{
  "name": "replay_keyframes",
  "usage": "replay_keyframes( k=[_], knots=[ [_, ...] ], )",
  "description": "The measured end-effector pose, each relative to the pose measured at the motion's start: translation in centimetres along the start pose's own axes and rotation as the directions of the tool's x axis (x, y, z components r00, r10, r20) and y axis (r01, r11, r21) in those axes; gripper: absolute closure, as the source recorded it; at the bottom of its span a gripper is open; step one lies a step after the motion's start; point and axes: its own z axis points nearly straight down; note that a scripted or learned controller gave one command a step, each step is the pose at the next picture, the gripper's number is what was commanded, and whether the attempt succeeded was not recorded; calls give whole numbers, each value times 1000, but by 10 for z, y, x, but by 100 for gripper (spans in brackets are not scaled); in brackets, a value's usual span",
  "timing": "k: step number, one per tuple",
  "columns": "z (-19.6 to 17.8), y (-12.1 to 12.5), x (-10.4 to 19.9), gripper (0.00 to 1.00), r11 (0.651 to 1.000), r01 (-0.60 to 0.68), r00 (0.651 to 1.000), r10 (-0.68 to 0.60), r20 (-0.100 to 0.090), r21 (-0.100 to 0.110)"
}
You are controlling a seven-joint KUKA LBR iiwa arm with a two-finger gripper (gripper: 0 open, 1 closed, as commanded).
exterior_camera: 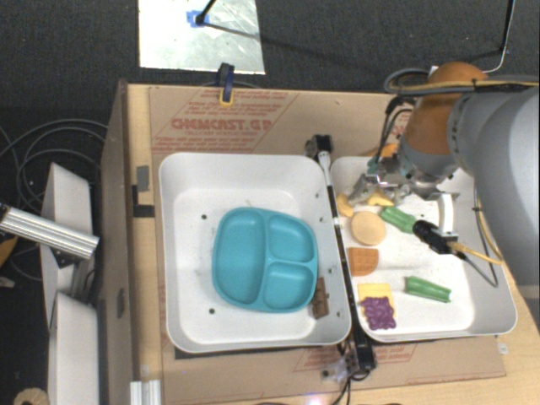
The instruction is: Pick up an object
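Observation:
My gripper [369, 187] hangs low over the far left part of the right bin [485, 310]. Just below it lie a yellow piece [345, 203], a round tan bun [367, 227] and a green pickle-like piece [396, 219]. Further toward the front of this bin are an orange wedge [363, 261], a yellow square [375, 292], a bunch of purple grapes [380, 314] and a second green piece [427, 289]. The arm's body hides the bin's far right corner.
The left bin [186, 226] holds a blue divided plate [263, 259], with a small brown thing [321, 298] against the bin's right wall. Both bins stand on a cardboard sheet [219, 116]. Cables and metal rails lie off to the left.

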Motion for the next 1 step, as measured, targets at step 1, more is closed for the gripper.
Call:
replay_keyframes(
  k=[1],
  knots=[
    [-12,2,0,100,1000,2,1000,-2,0,-4]
  ],
)
